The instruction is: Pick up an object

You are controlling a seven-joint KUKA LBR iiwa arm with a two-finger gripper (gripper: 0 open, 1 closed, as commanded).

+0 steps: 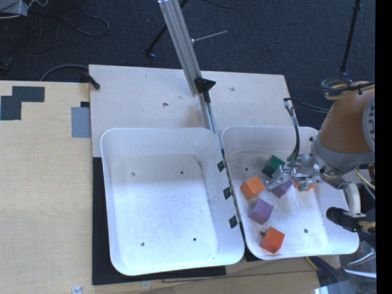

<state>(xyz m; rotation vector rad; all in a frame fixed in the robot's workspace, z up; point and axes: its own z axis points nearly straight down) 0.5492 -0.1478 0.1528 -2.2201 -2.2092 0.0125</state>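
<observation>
My gripper (286,177) reaches into the right bin (306,241) from the right, low among the blocks. Its metal fingers sit just right of a small purple block (282,188) and below a green block (273,164). An orange block (252,187) lies to the left, a larger purple block (261,211) below it, and an orange-red block (272,239) near the bin's front. A small orange piece (305,185) shows beside the wrist. I see nothing clearly held between the fingers.
The left bin (122,250) lies beside the right one, with a divider ridge between them. A slanted aluminium bar (184,48) rises behind the bins. A wooden tabletop (43,195) spreads to the left. Cables hang around the arm at right.
</observation>
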